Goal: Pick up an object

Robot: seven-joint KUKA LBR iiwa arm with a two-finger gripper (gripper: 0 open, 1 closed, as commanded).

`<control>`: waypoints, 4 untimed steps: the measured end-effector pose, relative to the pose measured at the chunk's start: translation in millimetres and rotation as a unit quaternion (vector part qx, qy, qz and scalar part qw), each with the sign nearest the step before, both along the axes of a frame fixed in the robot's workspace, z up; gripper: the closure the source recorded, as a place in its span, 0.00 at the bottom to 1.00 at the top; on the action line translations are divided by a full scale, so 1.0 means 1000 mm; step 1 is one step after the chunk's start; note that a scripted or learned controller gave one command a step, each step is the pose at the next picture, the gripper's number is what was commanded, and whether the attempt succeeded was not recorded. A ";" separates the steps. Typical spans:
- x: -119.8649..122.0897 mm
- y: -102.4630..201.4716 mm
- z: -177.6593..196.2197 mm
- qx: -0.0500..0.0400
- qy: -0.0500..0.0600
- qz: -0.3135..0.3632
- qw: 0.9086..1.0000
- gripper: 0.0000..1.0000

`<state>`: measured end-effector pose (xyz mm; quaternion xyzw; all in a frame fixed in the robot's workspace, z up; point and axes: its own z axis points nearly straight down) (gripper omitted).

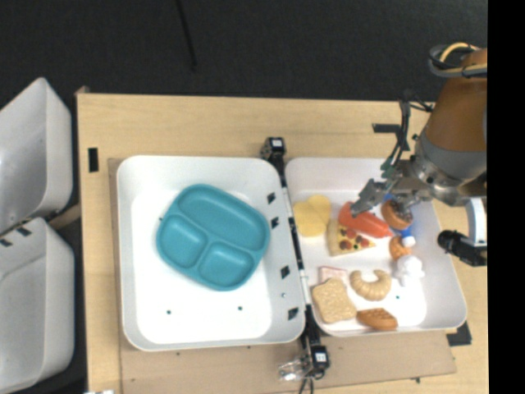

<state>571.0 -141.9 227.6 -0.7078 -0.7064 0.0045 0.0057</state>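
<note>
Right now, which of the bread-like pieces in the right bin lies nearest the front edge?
The browned roll, at the front wall of the right bin. The toast slice sits to its left, slightly farther back; the croissant lies behind it.

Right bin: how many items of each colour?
Yellow: 1, block
Red: 1, pepper
Yellow and red: 1, pizza slice
Tan or brown: 4, toast, croissant, roll, donut
Orange: 1, piece
White: 1, piece
Total: 9

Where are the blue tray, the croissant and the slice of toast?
Blue tray (pixel 213 236), camera view, its middle ridge.
Croissant (pixel 371 283), camera view, its curved middle.
Toast (pixel 332 300), camera view, centre of the slice.
</note>
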 end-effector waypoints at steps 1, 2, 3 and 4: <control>0.002 0.000 0.006 -0.001 -0.005 0.002 1.000 0.00; 0.008 -0.007 -0.045 -0.001 -0.003 0.001 1.000 0.00; 0.006 -0.007 -0.088 -0.003 -0.007 0.000 1.000 0.00; 0.009 -0.009 -0.088 -0.004 -0.012 -0.002 1.000 0.00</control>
